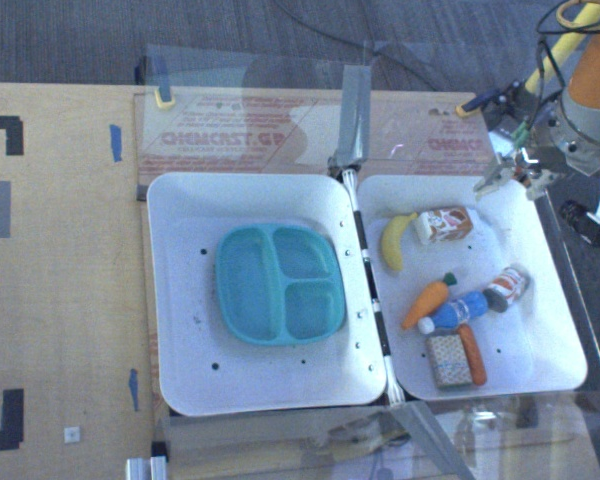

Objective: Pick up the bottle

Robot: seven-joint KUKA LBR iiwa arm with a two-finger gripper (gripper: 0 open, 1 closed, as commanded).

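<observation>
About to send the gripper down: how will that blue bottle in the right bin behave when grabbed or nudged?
The blue bottle lies on its side, so it may roll if nudged. It looks like smooth rigid plastic, probably light and a bit slippery. The carrot touches its cap end, so that may shift too. The gripper is at the bin's far corner.

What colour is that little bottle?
The bottle is blue with a white cap, seen in the camera view.

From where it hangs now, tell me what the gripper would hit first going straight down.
Probably bare floor of the right bin, at its upper right corner. The gripper hangs over that corner, right of the carton and well above the bottle. Depth is unclear from one slanted view.
</observation>
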